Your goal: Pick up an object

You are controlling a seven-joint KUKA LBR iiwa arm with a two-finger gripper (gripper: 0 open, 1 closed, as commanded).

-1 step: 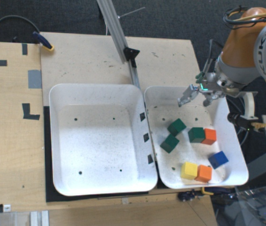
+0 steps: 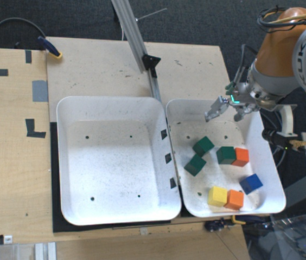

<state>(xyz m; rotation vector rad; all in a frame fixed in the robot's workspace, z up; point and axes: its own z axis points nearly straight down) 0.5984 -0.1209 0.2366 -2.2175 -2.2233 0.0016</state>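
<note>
1. The task's things were seven small wooden blocks lying loose in the right bin [image 2: 181, 112], all plain cubes with matte painted faces.
2. Three were dark green: one green block [image 2: 203, 144] near the bin's centre, a second green block [image 2: 195, 164] touching it at about 7 o'clock, and a third green block [image 2: 225, 155] just to its 4 o'clock.
3. An orange block [image 2: 241, 156] sat against the third green one at 3 o'clock.
4. A blue block [image 2: 250, 183] lay tilted at 5 o'clock from that orange one, apart from it.
5. A yellow block [image 2: 217, 196] and a second orange block [image 2: 235, 199] sat side by side, touching, near the bin's 6 o'clock rim.
6. The tool [image 2: 226, 109] hung over the bin's 12 o'clock end, well apart from every block, with nothing between its fingers; how far they stood open I could not tell.
7. The left bin [image 2: 66, 112] lay alongside at 9 o'clock, both on the bench [image 2: 88, 64].
8. A grey metal bar [image 2: 134, 31] slanted across the bench at 12 o'clock.
</note>
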